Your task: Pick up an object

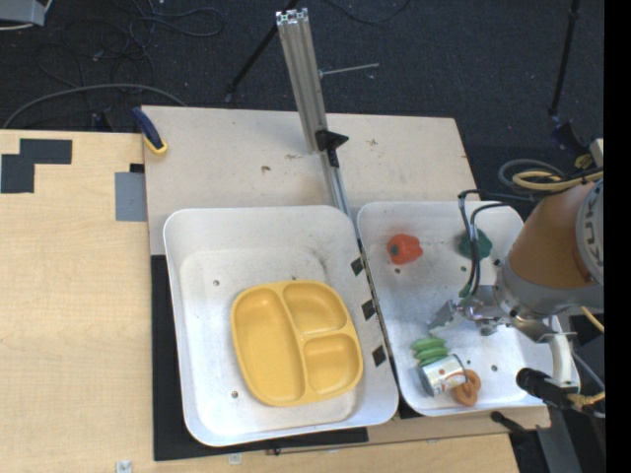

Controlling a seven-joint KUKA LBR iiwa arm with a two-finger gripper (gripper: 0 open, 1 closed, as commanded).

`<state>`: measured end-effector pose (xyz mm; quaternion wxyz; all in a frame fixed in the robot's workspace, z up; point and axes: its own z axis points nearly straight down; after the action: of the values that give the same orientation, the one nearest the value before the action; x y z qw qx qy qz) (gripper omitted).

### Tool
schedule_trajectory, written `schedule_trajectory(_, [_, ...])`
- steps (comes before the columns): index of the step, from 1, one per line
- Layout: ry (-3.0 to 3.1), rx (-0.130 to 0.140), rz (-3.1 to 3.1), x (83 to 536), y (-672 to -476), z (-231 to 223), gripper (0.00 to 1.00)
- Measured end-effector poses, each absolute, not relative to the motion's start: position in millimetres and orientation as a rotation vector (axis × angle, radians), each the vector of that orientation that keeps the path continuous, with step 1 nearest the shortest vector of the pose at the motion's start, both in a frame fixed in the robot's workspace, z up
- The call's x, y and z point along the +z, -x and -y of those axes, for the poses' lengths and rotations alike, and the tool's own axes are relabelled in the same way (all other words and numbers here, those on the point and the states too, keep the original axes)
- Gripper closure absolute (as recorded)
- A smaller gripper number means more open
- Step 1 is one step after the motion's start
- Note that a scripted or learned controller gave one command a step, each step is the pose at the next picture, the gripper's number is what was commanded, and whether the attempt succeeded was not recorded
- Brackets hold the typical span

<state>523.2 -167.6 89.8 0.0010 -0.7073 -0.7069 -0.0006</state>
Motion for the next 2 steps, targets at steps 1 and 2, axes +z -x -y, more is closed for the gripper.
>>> schedule_trajectory(1, [2.226, -0.011, 2.22, 103.5, -525.5, 167.9, 1.0])
schedule_trajectory(2, [2.222, -0.001, 2.223, 163.0, -518.6, 170.4, 1.0])
